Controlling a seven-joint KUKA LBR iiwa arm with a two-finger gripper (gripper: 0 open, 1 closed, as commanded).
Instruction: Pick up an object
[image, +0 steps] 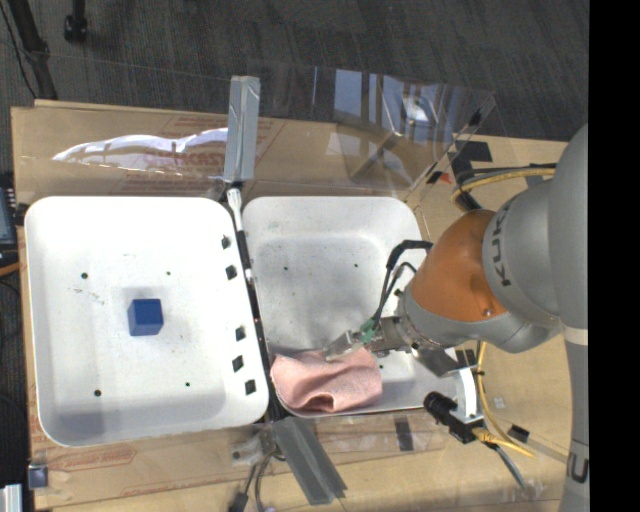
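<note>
From above, the gripper (345, 345) sits low in the right bin (300, 230), touching the top edge of a crumpled pink cloth (328, 382); whether it is clamped is unclear. A blue cube (146, 316) lies in the left bin (60, 300).

arm (540, 255): grey, rounded | orange band (455, 275) | black cables | white "KU" lettering

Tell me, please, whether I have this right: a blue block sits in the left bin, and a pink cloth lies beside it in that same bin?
Not quite. The blue block does sit in the left bin, but the pink cloth lies in the right bin, at its near edge, as the camera view shows. The hand is just above the cloth.
</note>
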